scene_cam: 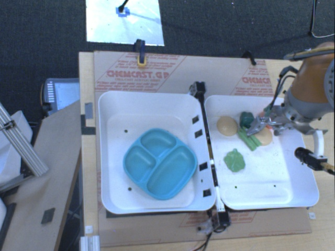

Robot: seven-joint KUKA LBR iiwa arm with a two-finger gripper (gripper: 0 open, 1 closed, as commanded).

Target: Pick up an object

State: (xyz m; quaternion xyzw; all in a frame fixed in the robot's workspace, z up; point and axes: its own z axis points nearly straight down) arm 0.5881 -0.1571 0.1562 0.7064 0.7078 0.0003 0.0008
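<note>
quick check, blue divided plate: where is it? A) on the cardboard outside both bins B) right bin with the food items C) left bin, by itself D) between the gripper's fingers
C: the blue divided plate lies flat in the left bin with nothing else beside it, while the gripper is over the right bin among the small food items.

Two white bins: the left bin (112,114) and the right bin (293,192). One blue divided plate (159,163), far left of the gripper (258,127). Four small items near the gripper (all in the right bin): one tan round piece (227,125) to its left, one dark green piece (246,120) beside it, one light green stick (247,140) just below, one green leafy lump (235,160) farther below.
</note>
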